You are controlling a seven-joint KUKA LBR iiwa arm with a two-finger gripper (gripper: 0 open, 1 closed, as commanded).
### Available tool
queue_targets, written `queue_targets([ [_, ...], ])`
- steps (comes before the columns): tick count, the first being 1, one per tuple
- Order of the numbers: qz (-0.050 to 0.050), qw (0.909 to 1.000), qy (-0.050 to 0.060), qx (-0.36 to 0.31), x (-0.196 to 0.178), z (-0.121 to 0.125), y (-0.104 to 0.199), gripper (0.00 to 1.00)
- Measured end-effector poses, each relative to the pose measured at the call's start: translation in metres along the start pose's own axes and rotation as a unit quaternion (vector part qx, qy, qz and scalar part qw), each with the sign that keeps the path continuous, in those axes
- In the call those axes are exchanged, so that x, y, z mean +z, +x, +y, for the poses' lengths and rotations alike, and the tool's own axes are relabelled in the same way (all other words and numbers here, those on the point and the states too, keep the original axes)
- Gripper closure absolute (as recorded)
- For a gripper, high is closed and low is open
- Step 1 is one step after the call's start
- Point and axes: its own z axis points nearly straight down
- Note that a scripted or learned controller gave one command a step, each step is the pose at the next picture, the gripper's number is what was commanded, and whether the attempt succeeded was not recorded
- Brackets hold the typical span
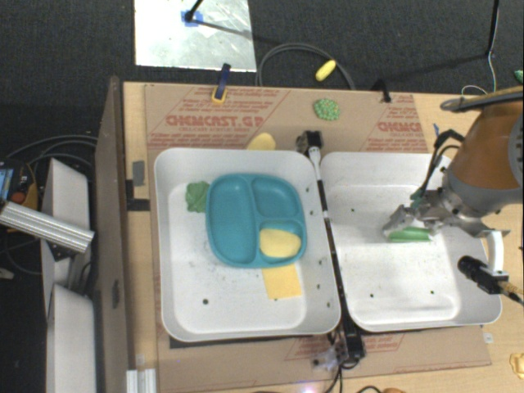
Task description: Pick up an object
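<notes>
The arm reaches in low, its gripper [407,222] pointing left.

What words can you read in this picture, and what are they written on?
"CHEMCAST G P" in red on the brown cardboard sheet behind the left bin; the last letters are partly hidden.
"CHEMCA..." in red on the same cardboard, behind the right bin; the rest is cut off.
The smaller red print beneath is too blurred to read.

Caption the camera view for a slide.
Gripper down over a green object in the right bin; left bin holds a blue tray.
</notes>
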Motion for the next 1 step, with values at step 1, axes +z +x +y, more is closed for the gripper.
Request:
queue_targets([
  [1, 0.002, 1.0000, -0.002, -0.004, 0.0486, 0.0006, 0.0274, 0.00],
])
